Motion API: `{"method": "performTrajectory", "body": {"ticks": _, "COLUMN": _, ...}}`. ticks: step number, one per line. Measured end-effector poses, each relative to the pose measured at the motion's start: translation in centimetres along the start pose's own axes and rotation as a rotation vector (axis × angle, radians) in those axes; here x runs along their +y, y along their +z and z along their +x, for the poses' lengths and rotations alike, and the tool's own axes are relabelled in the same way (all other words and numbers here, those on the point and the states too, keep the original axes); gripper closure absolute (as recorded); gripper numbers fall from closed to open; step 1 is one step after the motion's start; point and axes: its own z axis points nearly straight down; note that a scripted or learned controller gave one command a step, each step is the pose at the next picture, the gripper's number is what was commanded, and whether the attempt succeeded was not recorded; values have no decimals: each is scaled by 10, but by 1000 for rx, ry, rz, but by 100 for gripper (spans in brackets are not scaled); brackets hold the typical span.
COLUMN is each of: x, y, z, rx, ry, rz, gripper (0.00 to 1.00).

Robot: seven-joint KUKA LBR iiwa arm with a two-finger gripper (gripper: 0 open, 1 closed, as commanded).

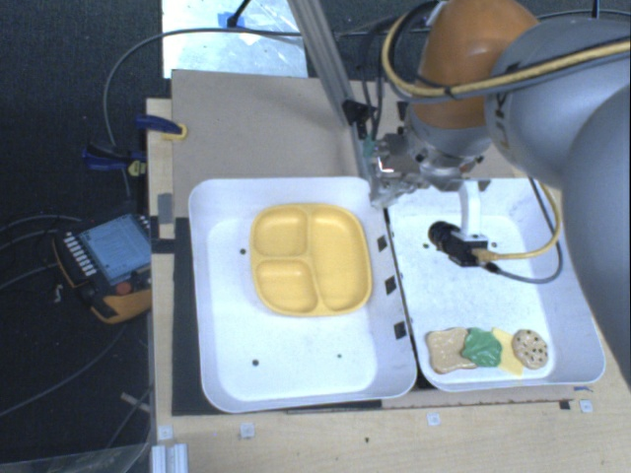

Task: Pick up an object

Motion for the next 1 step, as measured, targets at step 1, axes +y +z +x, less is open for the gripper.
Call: {"method": "performTrajectory", "body": {"ticks": 1, "x": -8, "y": 1, "z": 52, "rx": 0, "ry": 0, "rz": 0, "gripper": 100}}
